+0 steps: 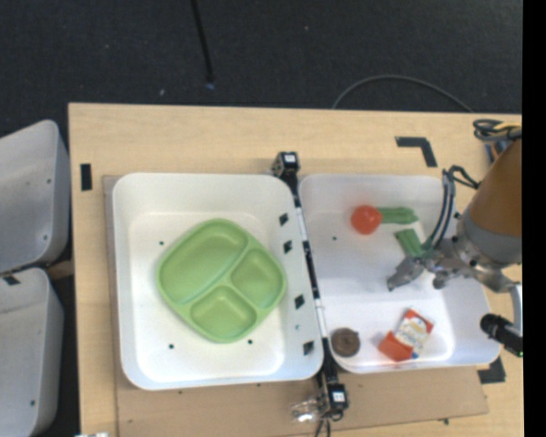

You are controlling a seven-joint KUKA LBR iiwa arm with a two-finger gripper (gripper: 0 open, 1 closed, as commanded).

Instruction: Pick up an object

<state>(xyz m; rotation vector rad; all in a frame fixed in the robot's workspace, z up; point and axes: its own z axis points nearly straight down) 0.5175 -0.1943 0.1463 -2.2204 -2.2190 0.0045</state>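
Nothing picked up yet: the fingers (420,276) hang spread open over the right bin (346,271), gripping nothing. Green block (409,241) just above them, red packet (406,335) below.

green plate (220,280), red ball (365,218), white bins (127,244)

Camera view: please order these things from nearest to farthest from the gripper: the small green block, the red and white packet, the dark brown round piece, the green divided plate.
Measured from the gripper in the right bin:
1. Small green block, just above it.
2. Red and white packet, below it, near the bin's front wall.
3. Dark brown round piece, front left corner of that bin.
4. Green divided plate, in the left bin.
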